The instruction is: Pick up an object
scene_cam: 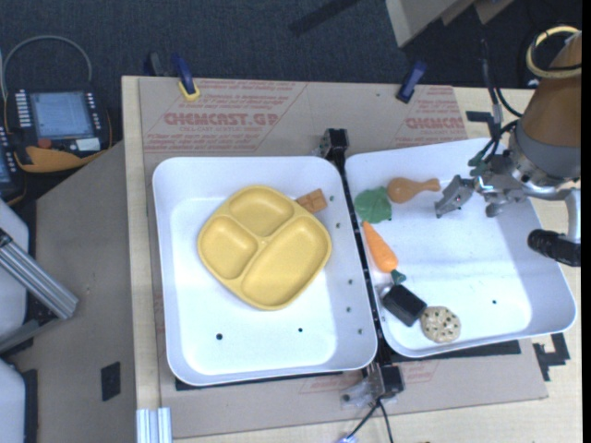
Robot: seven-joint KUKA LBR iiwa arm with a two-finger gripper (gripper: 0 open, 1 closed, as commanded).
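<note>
Two bins; claw point(474, 198) open, empty, above right bin point(517, 275), just beside drumstick point(412, 189).

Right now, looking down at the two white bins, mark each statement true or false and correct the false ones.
1. The yellow plate lies in the left bin. True.
2. The carrot lies on the yellow plate. False: it is in the right bin.
3. The pincer holds the cookie. False: the cookie lies in the right bin, apart from it.
4. The drumstick lies beside the green leaf. True.
</note>
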